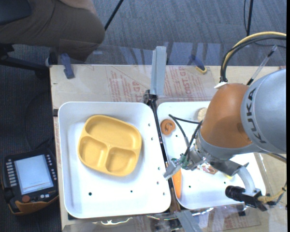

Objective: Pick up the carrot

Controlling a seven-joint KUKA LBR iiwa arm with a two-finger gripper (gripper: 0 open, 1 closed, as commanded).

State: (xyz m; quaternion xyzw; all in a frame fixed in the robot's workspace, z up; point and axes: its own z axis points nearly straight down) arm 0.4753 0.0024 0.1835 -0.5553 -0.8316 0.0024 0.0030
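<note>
The carrot point(177, 186) is a short orange stick lying in the right bin point(210, 199), close to that bin's left wall and near its front. My gripper point(172, 170) hangs off the grey and orange arm and sits right at the carrot's far end, low in the bin. The wrist and its cables hide the gripper's upper part.
A yellow divided plate point(109, 144) lies in the left bin point(70, 178). In the right bin are an orange ring-shaped piece point(167, 127), a beige item point(202, 113) and a small red and white item point(209, 168). The wall between the bins runs just left of the carrot.
</note>
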